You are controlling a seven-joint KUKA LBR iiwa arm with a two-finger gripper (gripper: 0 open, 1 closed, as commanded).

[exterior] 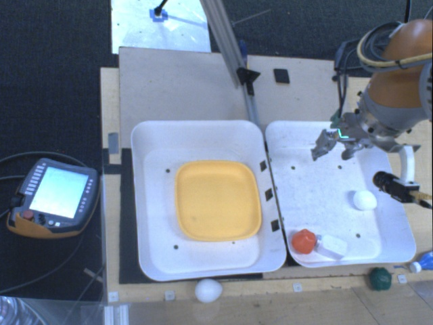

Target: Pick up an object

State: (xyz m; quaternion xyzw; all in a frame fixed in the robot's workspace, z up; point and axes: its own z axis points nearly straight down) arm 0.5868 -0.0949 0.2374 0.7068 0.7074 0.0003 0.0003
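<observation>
Handheld control pendant [53, 196]: lying on the dark floor mat at far left, screen glowing pale, cable curling away around it.

Left bin [152, 147]: sitting white and shallow on the bench, carrying a square yellow plate [218, 200] flat at its middle.

White egg-shaped object [208, 290]: resting on the bench just beyond the near edge of the left bin, outside both bins.

Right bin [298, 141]: lying just beside the left bin, their inner rims touching. Holding, at its near left corner, an orange ball [304, 241] touching a small clear-and-white item [331, 246]; further right, a white ball [364, 200] sitting alone.

Gripper [333, 143]: hanging over the far part of the right bin, well apart from all three objects, its grey fingers spread and gripping nothing.

Arm [399, 66]: reaching in from the right, orange band showing above the grey wrist, wrist angling down and leftward toward the bin.

Dark green ball [380, 278]: sitting on the bench off the near right corner of the right bin.
</observation>
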